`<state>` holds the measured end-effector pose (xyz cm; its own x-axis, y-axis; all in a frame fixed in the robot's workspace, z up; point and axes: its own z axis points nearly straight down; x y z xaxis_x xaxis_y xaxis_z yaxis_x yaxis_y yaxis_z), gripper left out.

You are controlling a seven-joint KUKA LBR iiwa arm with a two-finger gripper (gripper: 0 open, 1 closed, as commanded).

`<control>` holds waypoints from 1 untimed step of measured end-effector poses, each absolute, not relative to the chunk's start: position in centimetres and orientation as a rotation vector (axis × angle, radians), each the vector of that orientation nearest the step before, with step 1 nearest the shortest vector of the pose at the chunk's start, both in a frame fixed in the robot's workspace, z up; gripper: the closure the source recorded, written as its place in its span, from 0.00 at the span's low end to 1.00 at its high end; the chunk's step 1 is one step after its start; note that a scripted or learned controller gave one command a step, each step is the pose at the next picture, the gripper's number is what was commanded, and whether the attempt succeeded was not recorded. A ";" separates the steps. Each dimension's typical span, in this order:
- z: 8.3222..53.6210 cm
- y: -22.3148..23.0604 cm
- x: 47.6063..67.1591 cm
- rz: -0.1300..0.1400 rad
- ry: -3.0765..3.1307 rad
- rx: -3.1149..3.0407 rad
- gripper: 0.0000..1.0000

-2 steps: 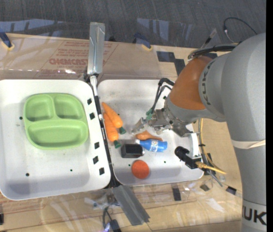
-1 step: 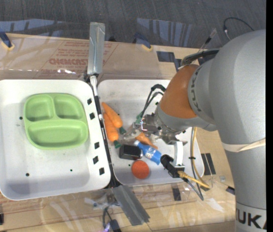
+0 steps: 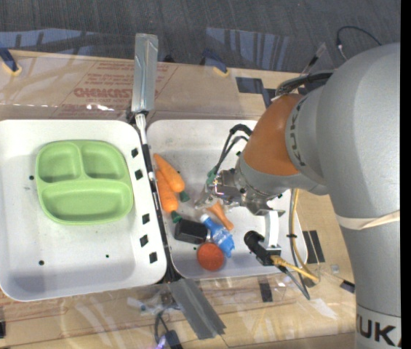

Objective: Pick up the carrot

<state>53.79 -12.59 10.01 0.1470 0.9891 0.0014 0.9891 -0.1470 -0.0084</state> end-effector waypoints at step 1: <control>23.2 -5.4 59.5 -0.001 -2.237 -2.205 1.00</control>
<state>59.54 -5.42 23.19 -0.0142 0.9999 0.0009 0.9999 0.0142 -0.0001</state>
